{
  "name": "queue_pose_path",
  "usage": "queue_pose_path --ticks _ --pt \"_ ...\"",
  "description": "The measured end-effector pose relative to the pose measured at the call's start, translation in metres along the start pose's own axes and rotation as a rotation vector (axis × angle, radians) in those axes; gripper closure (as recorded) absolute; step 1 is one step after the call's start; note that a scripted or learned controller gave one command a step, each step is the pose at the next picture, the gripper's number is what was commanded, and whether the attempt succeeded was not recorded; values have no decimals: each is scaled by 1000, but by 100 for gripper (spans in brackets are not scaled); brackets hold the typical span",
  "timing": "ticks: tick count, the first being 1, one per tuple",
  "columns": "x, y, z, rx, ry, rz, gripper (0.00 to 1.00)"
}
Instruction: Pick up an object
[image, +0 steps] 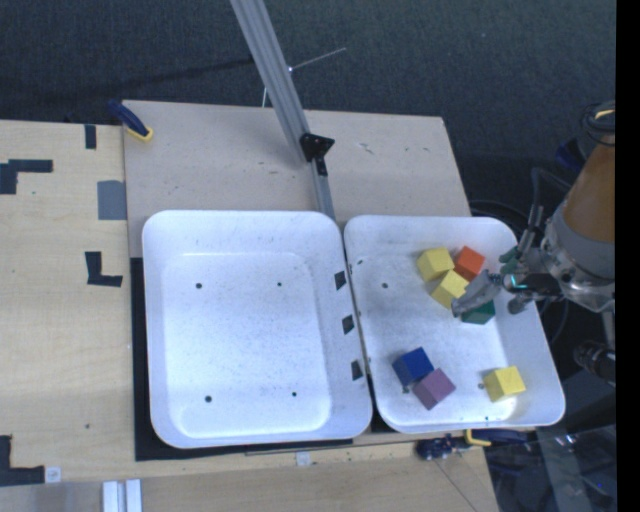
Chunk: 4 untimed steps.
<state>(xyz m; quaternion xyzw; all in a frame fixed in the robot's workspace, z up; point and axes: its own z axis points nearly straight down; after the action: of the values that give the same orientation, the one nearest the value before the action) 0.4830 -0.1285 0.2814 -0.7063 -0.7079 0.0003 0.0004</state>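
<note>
Camera view: I am reaching into the right bin (520, 400), jaws low over a green block (480, 314).
I cannot tell their state; next I am needing a firm close, then lifting.

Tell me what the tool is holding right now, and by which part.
Cannot be told: the tool is low over the green block, hiding any contact.

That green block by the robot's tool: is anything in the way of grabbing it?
Nothing visible blocks it. The tool is already right over the green block, covering part of it. The nearest neighbour, a yellow block, lies just to its left in the right bin.
</note>
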Motion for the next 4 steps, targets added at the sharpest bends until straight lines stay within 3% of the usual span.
queue_pose_path --ticks 1,4 --pt "0 0 0 0 0 0 0" --pt "-4 0 136 6 1 1 0"
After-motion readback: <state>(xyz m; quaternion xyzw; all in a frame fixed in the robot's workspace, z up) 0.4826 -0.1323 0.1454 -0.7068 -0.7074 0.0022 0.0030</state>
